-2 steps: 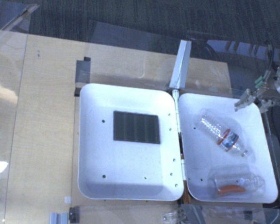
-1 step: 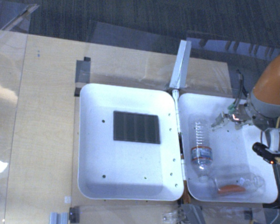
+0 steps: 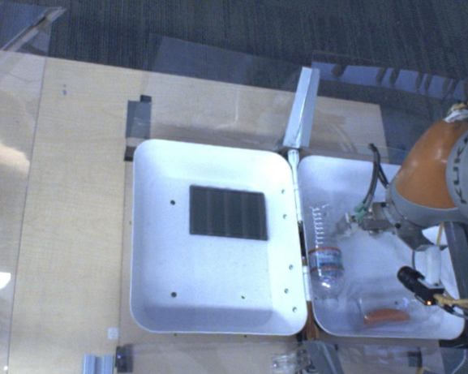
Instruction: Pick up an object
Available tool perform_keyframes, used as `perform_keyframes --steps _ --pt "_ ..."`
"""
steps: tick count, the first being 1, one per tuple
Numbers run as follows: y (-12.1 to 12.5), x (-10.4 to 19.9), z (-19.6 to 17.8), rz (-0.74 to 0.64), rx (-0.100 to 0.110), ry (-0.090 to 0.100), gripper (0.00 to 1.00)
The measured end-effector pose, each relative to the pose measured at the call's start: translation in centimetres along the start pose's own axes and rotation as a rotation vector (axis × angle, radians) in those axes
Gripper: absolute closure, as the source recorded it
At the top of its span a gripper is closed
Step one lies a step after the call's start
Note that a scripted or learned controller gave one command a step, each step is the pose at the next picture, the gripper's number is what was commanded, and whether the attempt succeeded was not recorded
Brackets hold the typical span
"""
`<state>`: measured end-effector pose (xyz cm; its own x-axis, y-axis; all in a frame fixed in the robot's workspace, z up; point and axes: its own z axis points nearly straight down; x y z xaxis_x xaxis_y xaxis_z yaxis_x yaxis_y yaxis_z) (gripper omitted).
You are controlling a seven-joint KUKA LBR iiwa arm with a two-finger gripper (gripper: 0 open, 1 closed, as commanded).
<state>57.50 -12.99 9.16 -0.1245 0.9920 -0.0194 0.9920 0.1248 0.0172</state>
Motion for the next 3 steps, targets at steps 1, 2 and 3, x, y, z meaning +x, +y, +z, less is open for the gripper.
perform_keyframes --steps 1,2,3 --pt "4.0 0.4 0.1 -0.016 0.008 -0.012 0.00" --pt "9.6 -0.3 -1.5 -0.153 0.005 -0.006 0.00" --pt "2.1 -0.5 0.0 -0.425 0.003 0.000 0.00"
